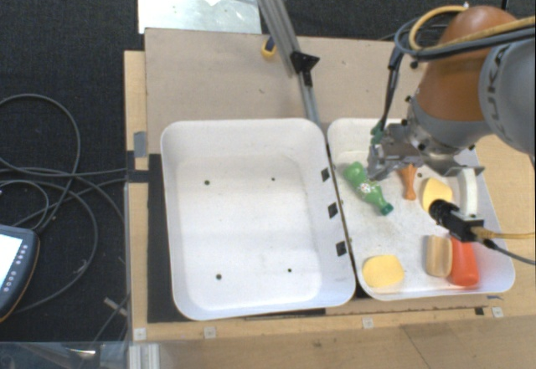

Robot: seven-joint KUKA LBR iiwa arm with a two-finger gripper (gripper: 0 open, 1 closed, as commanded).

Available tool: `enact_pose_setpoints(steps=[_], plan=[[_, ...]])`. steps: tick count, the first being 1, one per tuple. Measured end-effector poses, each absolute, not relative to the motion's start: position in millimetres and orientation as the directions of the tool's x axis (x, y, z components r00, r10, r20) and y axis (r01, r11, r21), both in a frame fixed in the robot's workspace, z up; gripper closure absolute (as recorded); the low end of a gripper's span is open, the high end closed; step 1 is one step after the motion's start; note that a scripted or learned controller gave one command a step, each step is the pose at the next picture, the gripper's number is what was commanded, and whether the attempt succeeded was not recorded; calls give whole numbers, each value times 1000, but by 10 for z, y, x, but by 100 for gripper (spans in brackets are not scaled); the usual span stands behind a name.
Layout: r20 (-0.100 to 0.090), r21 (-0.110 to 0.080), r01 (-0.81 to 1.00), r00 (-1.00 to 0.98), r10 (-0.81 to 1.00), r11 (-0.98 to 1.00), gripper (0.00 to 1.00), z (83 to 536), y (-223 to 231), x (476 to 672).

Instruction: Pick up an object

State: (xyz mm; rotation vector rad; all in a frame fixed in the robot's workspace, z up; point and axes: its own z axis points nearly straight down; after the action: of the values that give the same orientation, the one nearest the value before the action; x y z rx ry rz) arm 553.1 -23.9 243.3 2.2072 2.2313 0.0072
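My gripper (379, 165) hangs low over the upper part of the right bin (343, 137), reaching in from the right. Just below and left of it a green bottle (368, 188) lies on its side, slanting toward the bin's middle. A small orange piece (408, 182) sits just right of the gripper. A yellow rounded piece (435, 191) and a white piece (466, 191) rest under the wrist. Near the front edge lie a yellow disc (383, 271), a tan bun-like piece (435, 256) and a red-orange piece (465, 264).
The left bin (243, 217) stands beside the right one, joined by black clips (332, 210). A grey pole (280, 20) slants down from the top to the bins' back edge. Cables and a tablet (12, 263) lie on the dark floor at left.
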Motion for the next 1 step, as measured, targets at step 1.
enact_pose_setpoints(steps=[1], plan=[[1, 3, 1000, -9, 1000, 9, 100, 2312, 148, 5797]])
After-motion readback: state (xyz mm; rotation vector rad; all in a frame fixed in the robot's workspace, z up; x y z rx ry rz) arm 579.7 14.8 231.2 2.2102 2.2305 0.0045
